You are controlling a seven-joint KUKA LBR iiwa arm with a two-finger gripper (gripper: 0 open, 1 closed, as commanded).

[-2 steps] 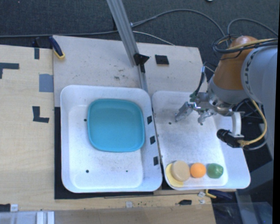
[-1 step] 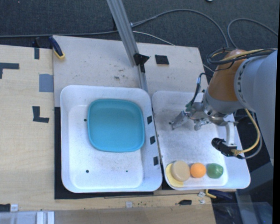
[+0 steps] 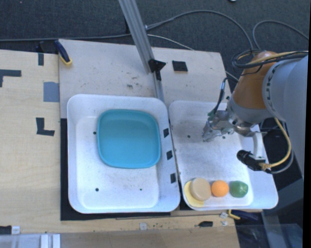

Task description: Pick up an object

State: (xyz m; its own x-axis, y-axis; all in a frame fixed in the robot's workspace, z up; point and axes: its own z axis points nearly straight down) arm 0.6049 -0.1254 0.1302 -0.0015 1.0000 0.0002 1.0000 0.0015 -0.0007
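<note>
Along the near edge of the right bin lie a tan round piece on a yellow dish, an orange ball and a green ball. My gripper hangs over the upper middle of that bin, fingers pointing down toward the bare floor, well away from the three objects. I see nothing between the fingers. A blue square plate lies in the left bin.
A grey metal pole slants across the back board above the bins. A black cable connector and yellow hose hang beside the wrist over the right bin's right side. Wooden bench lies left.
</note>
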